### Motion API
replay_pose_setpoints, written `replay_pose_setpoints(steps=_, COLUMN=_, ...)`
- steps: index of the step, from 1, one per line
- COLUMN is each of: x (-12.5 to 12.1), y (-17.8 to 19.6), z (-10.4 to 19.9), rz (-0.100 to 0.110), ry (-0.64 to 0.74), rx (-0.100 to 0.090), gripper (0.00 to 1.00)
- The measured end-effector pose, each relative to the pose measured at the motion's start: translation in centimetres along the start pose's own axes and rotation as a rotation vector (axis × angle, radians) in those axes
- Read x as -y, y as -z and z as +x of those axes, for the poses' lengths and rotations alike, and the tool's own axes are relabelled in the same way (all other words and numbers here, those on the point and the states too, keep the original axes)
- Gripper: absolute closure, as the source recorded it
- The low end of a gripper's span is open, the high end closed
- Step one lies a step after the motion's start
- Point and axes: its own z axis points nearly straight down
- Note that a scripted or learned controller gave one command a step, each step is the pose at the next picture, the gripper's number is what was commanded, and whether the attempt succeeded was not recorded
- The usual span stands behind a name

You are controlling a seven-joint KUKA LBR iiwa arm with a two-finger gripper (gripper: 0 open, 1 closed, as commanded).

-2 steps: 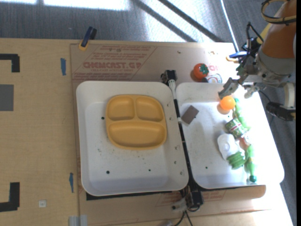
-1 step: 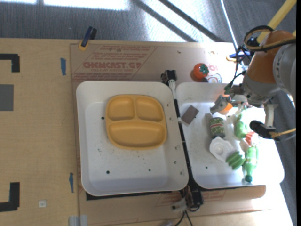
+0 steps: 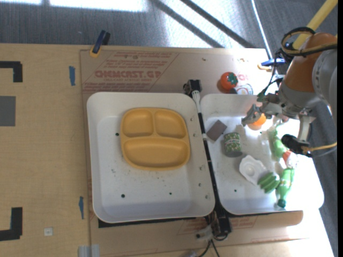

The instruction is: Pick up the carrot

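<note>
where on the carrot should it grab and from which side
Probably the orange body, across its narrow width, coming straight down. The carrot lies low in the right bin near the far wall, so a sideways approach would likely hit the rim. Part of it is hidden under the gripper, so its exact axis is hard to tell. The can sits apart, leaving room.

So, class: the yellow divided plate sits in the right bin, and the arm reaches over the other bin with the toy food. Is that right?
Not quite. The camera view shows the yellow divided plate in the left bin; the arm does reach over the other bin, which holds the toy food.
</note>
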Motion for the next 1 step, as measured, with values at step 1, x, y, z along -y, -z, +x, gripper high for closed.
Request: replay_pose_setpoints(steps=1, x=-0.10, y=0.07, z=0.12, rz=-0.001, ry=-0.158, rx=-0.003, gripper=0.00)
